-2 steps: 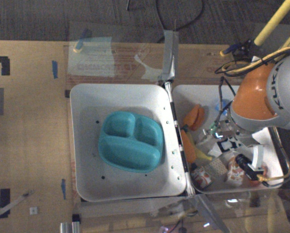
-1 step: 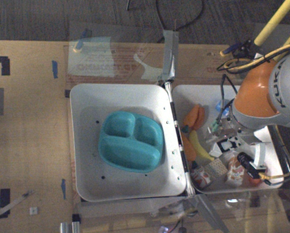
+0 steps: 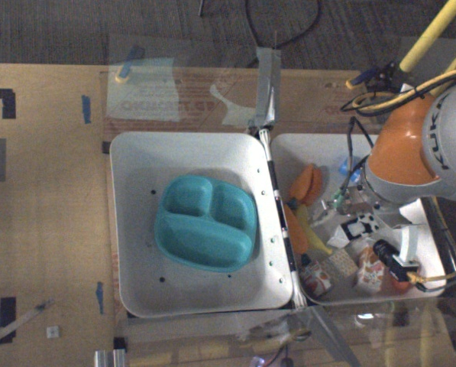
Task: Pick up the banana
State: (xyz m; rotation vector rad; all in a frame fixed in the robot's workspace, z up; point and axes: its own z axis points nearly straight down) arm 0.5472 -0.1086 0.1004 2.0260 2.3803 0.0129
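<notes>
The slender yellow banana (image 3: 313,234) lies in the right-hand shallow white bin (image 3: 313,153), in that bin's left half, slanting from upper left to lower right. Its upper end is near the bin's left wall and its lower end points toward the middle of the bin floor. The grey arm with its orange band (image 3: 402,153) reaches in from the right and hangs over the right half of the same bin, with the two-finger gripper (image 3: 356,224) below the wrist. The gripper sits just to the right of the banana, near its lower end, and from this slanted view I cannot tell whether the two touch. Whether the gripper is spread or closed cannot be told, since the wrist and its fittings cover it, and nothing can be seen held in it. A long orange thing (image 3: 292,234) lies along the bin's left wall, just beside the banana on its left. A rounded orange piece (image 3: 308,182) rests above the banana's upper end. Below the banana, near the bin's front wall, are a small red-and-white container (image 3: 316,279), a pale waffled square (image 3: 340,263) and a small red-and-white carton (image 3: 369,272), packed close together. The left-hand shallow white bin (image 3: 136,205) holds a teal plastic divided plate (image 3: 206,224), which lies flat near its middle, well apart from the banana and the gripper. Both bins stand side by side on the tan bench (image 3: 44,205).
</notes>
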